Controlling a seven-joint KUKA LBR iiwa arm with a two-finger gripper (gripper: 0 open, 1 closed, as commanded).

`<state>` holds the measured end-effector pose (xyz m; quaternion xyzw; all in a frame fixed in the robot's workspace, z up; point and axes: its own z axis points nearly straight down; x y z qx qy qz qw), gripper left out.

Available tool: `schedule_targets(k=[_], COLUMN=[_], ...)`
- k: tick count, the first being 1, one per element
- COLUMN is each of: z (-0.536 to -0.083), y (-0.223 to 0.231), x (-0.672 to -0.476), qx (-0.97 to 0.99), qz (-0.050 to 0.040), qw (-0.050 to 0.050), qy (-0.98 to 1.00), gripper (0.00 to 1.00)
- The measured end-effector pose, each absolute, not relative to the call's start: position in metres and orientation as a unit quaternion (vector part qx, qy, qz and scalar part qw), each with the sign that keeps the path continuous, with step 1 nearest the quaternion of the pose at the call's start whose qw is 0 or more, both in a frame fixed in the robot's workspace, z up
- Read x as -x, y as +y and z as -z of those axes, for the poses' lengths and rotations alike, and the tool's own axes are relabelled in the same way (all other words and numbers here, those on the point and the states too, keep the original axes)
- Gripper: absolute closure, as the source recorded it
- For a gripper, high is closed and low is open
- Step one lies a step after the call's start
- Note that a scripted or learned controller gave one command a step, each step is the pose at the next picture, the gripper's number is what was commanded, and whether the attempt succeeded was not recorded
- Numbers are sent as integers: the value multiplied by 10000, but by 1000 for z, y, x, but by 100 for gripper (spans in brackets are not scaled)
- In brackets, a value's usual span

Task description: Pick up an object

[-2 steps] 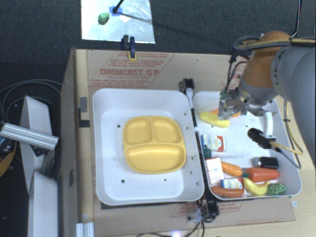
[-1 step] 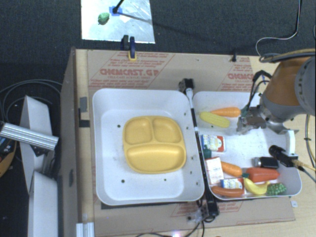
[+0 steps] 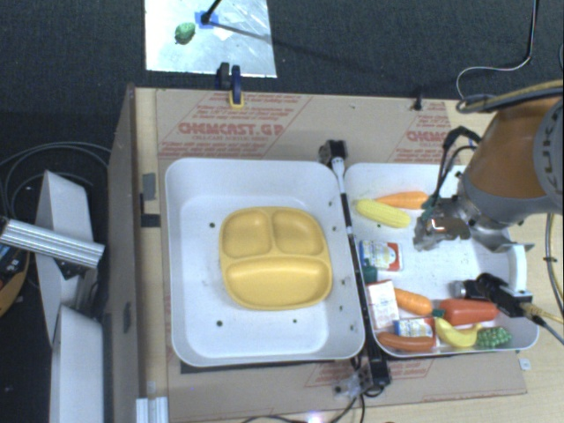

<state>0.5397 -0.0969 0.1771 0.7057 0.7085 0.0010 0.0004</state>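
The pincer (image 3: 434, 228) hovers beside the corn (image 3: 382, 212) and carrot (image 3: 403, 199); whether it is open I cannot tell. Probably best: centre over the corn, descend straight.

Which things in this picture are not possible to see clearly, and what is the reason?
1. Gripper, camera view: too small and blurred to tell open from shut.
2. Carrot: its right end goes behind the arm.
3. Small packets: labels too small to read.
4. Items in the right bin's near corner: overlapping, so edges are unclear.
5. Arm: cut off by the right edge.
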Motion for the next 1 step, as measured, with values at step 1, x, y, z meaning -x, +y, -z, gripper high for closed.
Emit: schedule_targets(k=[1], z=[-184], y=[34], x=[-497], qx=[-7054], qz=[-4], qw=[-9], qy=[7088], gripper=[100])
